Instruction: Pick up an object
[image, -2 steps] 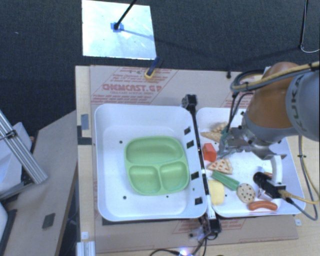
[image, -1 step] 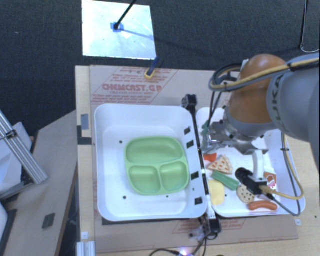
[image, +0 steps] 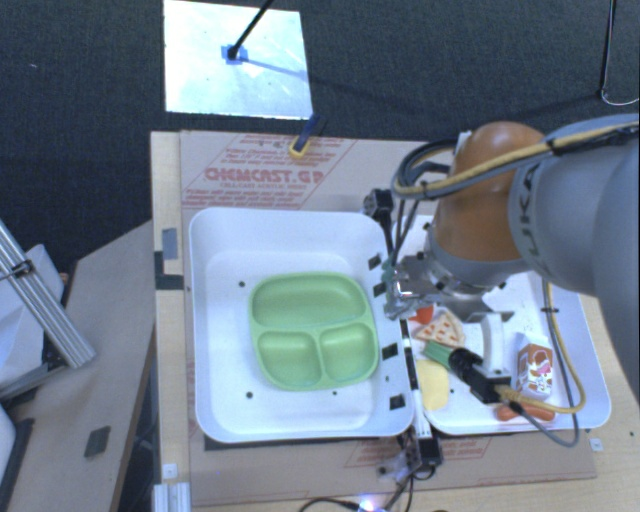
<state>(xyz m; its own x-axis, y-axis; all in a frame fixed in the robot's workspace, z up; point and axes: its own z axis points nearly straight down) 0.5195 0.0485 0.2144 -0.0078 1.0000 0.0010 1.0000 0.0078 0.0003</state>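
Observation:
In the right bin (image: 590, 400), the gripper (image: 410, 303) hangs low at the left edge, under the grey arm with its orange band. Just below it lie a small red piece (image: 425, 314) and a toy pizza slice (image: 443, 329). A green item (image: 437, 351) and a yellow item (image: 432, 386) sit further toward the front. Near the front right, a small printed carton (image: 535, 369) stands beside an orange carrot-like piece (image: 527, 408). The arm hides the back of this bin.
The left bin (image: 215, 300) holds a light green divided plate (image: 312, 330). A row of black clips (image: 392, 352) runs along the wall between the bins. Brown cardboard (image: 265, 175) lies behind the bins.

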